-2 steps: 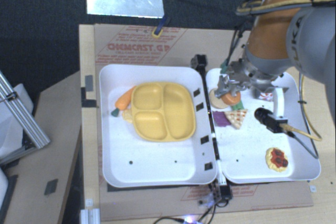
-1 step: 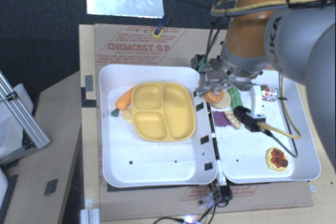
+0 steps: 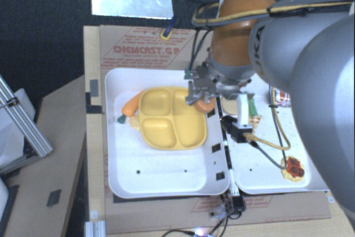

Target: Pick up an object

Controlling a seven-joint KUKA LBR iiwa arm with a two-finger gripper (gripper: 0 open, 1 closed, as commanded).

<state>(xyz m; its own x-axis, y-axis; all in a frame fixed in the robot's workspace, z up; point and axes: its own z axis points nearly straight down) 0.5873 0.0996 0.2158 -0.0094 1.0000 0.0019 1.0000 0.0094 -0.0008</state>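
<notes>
Grey gripper (image 3: pixel 198 98) at yellow tray (image 3: pixel 166 119) edge

The arm (image 3: pixel 310 58) is a thick, smooth grey tube with a rounded orange band (image 3: pixel 238 19) above the wrist. A yellow-edged black cable loops over the band. The metal claw (image 3: pixel 198 96) is grey, with small dark fittings at its base.
</notes>
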